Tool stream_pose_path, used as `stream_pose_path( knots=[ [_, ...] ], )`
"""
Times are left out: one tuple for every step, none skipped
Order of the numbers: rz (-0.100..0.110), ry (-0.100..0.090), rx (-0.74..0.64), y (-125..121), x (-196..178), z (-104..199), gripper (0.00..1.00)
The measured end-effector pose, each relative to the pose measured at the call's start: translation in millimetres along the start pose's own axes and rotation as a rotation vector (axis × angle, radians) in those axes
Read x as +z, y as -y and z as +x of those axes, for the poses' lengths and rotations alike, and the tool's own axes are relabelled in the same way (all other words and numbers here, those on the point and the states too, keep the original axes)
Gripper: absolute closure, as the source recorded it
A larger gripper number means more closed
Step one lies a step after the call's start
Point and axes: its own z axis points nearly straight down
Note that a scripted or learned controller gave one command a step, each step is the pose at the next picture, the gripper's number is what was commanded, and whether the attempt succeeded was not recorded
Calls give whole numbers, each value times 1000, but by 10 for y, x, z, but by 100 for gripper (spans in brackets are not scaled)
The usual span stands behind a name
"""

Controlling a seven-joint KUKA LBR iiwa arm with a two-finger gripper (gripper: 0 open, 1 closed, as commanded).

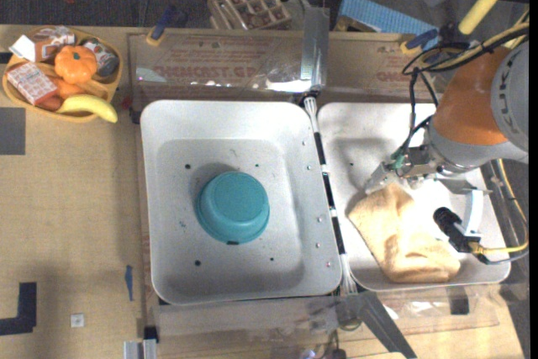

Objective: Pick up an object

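Teal bowl point(234, 207), tan cloth point(403, 235), white bins point(160, 139)

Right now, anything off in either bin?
Nothing spilled or broken. The teal bowl sits upside down in the left bin. In the right bin a tan cloth lies crumpled toward the near edge, with the pincer at its far corner.

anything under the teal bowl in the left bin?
The teal bowl sits upside down on the left bin floor. Bare white floor surrounds it; whatever lies beneath is covered, so that cannot be seen.
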Motion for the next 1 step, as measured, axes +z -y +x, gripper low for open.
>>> stream_pose_path(
  knots=[
    [16, -2, 6, 345, -495, 118, 0]
  ],
)
